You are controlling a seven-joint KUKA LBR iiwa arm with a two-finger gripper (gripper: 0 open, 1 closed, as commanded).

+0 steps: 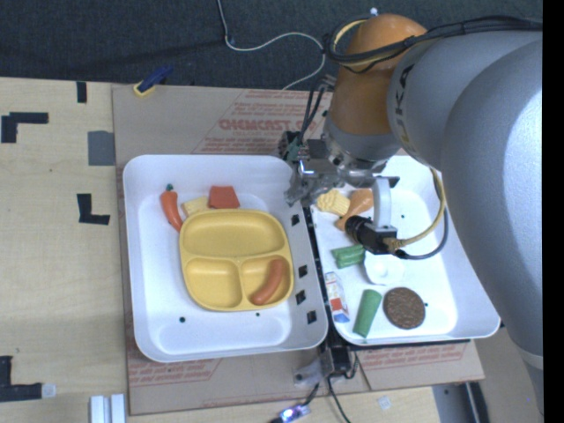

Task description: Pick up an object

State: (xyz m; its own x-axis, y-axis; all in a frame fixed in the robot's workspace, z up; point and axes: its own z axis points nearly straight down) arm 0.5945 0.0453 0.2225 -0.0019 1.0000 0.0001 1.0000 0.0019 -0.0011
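From my seat, the arm (441, 104) fills the upper right of the frame, its orange band over the top edge of the right bin (467, 311). The gripper (304, 179) hangs near the middle of the frame, just above the divide between the two bins, and I cannot tell what state it is in; the metal hardware there is too cluttered to read. I see nothing lifted clear of either bin, so I judge the pick not yet made.

Candidates are plentiful. In the left bin (145, 263) a yellow divided plate (225, 241) sits centre-left, with a sausage (270, 282) in its lower right compartment. A carrot (170, 208) lies at the plate's upper left and an orange block (223, 197) just above its top rim. In the right bin, a yellow cracker-like piece (332, 203) lies closest to the gripper, just below and right of it. Further down are a green piece (348, 256), a green cylinder (366, 313) and a brown disc (405, 307) near the lower right.

What is left, as I judge it: settle on one item, close on it, lift.
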